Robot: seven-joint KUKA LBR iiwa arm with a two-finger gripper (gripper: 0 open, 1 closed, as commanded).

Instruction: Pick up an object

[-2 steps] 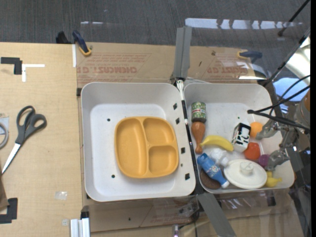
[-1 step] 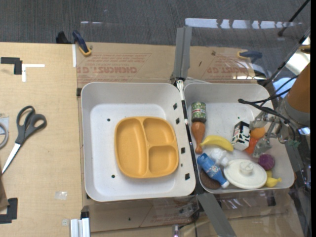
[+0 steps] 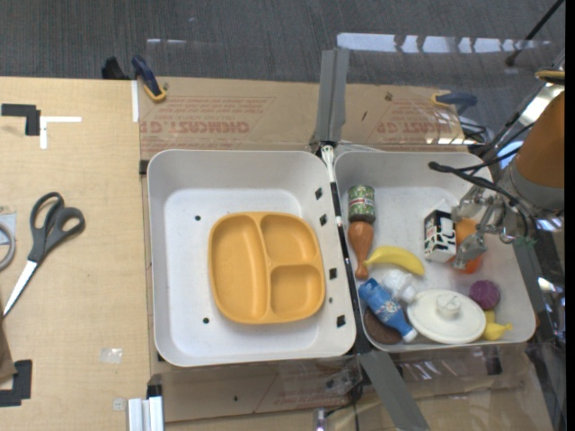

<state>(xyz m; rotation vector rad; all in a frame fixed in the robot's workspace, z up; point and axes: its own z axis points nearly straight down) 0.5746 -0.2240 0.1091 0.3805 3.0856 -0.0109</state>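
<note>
My gripper (image 3: pixel 471 241) hangs low over the right side of the right bin (image 3: pixel 395 164), above a small orange and red object (image 3: pixel 466 233). A black-and-white box (image 3: pixel 437 234) stands just to its left. Lower down lie a purple ball (image 3: pixel 485 293), a white round lid (image 3: pixel 446 316) and a small yellow piece (image 3: pixel 498 330). Along the bin's left side are a green-labelled bottle (image 3: pixel 361 202), a brown drumstick (image 3: pixel 360 241), a banana (image 3: pixel 396 259) and a blue bottle (image 3: pixel 386 304).
The left bin (image 3: pixel 171 241) holds a yellow divided plate (image 3: pixel 267 266). Scissors (image 3: pixel 45 232) lie on the wooden bench at the left. A blue clamp (image 3: pixel 148 77) sits at the back. Cables run beside the arm (image 3: pixel 544 151) at the right.
</note>
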